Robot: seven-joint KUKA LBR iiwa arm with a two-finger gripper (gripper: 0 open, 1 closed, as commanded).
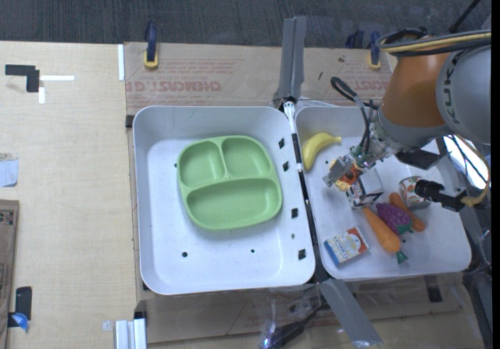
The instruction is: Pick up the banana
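A single fixed camera sits above the bench [62,183] and looks down at a slant, far enough back to take in both white bins: the left bin [156,261] fills the middle of the frame, the right bin [437,261] sits beside it. Dark floor crosses the top edge, and the arm [426,90] enters from the right.

Banana [319,146] at right bin's [461,261] far-left corner, open floor beside it toward the front edge, gripper [349,176] just right, carrot [381,230], grapes [394,215], small carton [346,247] crowding the near-right floor
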